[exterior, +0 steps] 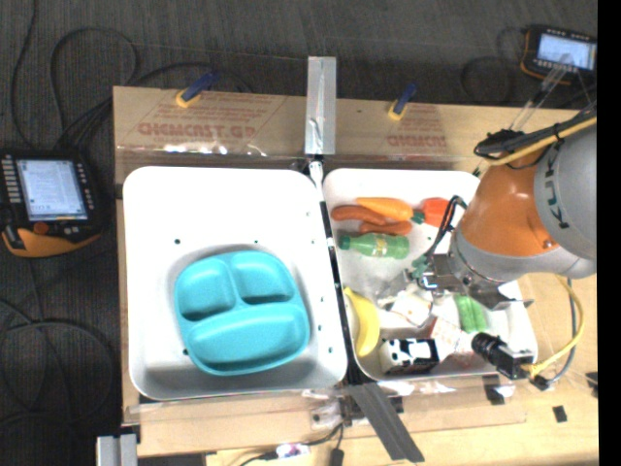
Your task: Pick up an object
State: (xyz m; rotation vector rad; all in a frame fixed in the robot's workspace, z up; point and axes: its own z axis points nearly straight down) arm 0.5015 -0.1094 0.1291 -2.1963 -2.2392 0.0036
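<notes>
While the pincer [439, 304] hovers, a banana [364, 321] lies beside it.

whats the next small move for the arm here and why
Probably a short straight descent. The gripper sits low over the clutter in the right bin, above a white object beside the banana, but nothing shows between its fingers. Its own body hides the contact, so go slowly.

Blue tray [243, 311] is looking like smooth matt plastic. White bins [155, 260] are showing glossy plastic. Counter [456, 129] is looking like bare wood.
</notes>
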